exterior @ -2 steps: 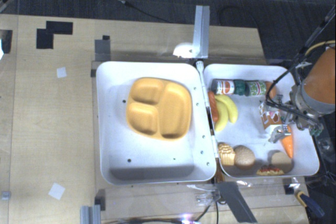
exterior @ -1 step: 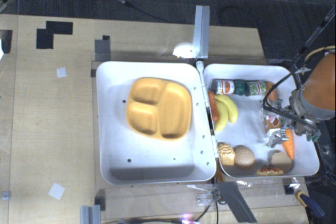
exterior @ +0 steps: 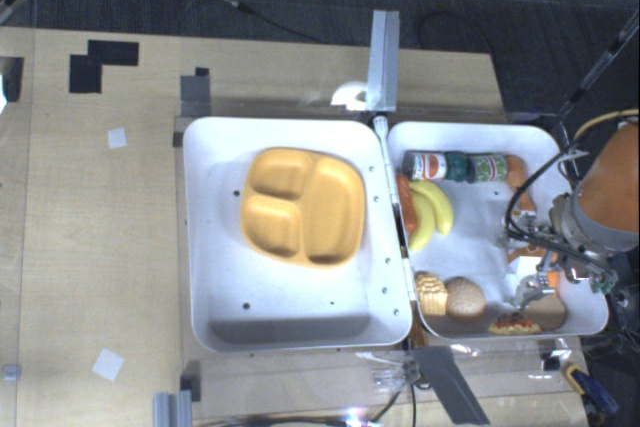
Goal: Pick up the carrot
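The carrot [exterior: 403, 202] is a slim orange piece lying lengthwise against the left wall of the right bin [exterior: 480, 215], right beside the yellow banana [exterior: 428, 212]. My gripper [exterior: 532, 289] hangs low over the right bin's lower right part, well to the right of the carrot and apart from it. It hovers just above a brown food item [exterior: 543, 312]. The orange-banded wrist [exterior: 610, 190] rises behind it. A small orange patch [exterior: 521, 254] shows beside the gripper's body; what it is cannot be made out.
The left bin [exterior: 215, 245] holds a yellow divided plate [exterior: 303, 205]. The right bin also has a can and a green bottle [exterior: 462, 166] along the back wall, a brownish sausage [exterior: 516, 172], bread [exterior: 431, 294], a bun [exterior: 464, 297] and a hot-dog piece [exterior: 513, 323].
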`<state>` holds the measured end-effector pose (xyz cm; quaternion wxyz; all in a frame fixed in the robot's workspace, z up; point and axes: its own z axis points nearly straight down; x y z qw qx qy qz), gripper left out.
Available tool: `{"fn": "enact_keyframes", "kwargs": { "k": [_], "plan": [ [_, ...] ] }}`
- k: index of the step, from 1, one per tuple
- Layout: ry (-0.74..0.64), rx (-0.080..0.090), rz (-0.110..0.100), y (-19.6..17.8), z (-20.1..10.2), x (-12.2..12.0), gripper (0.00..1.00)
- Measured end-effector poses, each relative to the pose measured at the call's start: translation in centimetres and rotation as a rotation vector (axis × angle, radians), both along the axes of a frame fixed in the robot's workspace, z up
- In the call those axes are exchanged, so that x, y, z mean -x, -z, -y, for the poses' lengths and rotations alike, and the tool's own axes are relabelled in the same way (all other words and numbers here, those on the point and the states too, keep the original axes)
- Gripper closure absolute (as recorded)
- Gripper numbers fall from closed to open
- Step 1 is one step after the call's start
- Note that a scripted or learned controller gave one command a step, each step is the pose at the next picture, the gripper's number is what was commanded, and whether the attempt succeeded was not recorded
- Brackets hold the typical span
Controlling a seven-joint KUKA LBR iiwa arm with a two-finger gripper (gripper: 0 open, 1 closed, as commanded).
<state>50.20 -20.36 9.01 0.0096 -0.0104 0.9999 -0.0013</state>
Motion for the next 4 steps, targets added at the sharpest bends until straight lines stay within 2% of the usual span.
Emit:
{"fn": "enact_keyframes", "kwargs": {
  "k": [1, 2, 3, 4],
  "plan": [
    [-0.006, 0.001, 0.006, -1.2, -0.1, -0.3, 1.0],
    [0.117, -0.003, -0.005, -7.8, -2.3, -6.8, 1.0],
    [0.182, -0.004, -0.011, -6.0, -1.7, -2.7, 1.0],
    [0.195, -0.003, -0.008, -7.0, 0.2, -3.8, 1.0]
  ]
}}
